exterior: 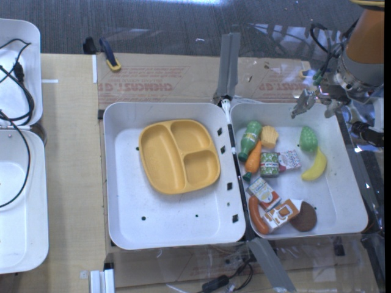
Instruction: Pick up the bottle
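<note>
Above the far right corner of the right bin [357,215], the gripper [317,104] hovers with its fingers [302,107] spread apart and grasping nothing. Well to its left, the green bottle [249,138] lies in that bin against the far left side, just beside an orange carrot [253,158]. A yellow divided plate [179,155] rests in the left bin [122,212].
</note>
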Robot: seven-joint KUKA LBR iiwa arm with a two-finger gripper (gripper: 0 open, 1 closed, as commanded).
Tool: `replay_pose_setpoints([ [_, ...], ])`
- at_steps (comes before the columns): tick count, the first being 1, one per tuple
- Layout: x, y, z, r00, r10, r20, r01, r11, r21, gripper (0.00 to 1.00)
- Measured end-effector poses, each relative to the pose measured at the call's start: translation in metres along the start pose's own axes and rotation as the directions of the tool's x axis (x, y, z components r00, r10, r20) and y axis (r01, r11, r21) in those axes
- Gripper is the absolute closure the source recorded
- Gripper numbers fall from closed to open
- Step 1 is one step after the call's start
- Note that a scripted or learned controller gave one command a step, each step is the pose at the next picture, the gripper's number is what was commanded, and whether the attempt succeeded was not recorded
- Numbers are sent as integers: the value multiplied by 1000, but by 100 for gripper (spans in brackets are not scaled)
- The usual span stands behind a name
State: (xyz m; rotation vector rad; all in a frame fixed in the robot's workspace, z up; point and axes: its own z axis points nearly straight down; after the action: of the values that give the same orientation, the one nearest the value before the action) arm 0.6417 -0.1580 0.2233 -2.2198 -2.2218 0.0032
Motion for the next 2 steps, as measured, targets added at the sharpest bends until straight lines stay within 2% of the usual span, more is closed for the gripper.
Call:
replay_pose_setpoints([
  [1, -53, 4, 101, 998, -61, -1, 61, 998, 1, 0],
  [2, -23, -16, 132, 996, -90, 0, 90, 996, 0, 0],
])
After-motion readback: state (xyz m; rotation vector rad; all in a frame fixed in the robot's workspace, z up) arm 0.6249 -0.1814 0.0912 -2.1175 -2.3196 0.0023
